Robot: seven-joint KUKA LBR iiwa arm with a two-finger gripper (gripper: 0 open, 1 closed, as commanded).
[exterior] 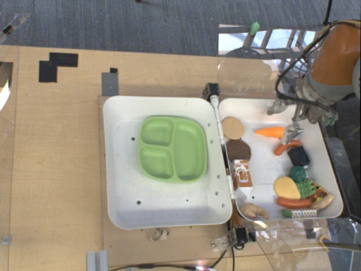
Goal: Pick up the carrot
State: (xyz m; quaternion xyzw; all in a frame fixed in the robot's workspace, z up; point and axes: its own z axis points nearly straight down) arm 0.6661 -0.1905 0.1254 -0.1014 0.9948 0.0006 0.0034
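The carrot [271,132] is a small orange cone lying on the floor of the right bin [256,109], pointing left, in the bin's upper middle. My gripper [293,133] hangs just to the right of the carrot's thick end, above a reddish sausage [285,147]. Its metal fingers point down and stand slightly apart with nothing between them. The carrot lies free on the bin floor.
The right bin also holds a tan round cookie [232,127], a brown patty [238,149], a small carton [242,174], a black block [299,156], and a pile of toy food [299,192] at the lower right. A green divided plate [172,148] lies in the left bin [121,208].
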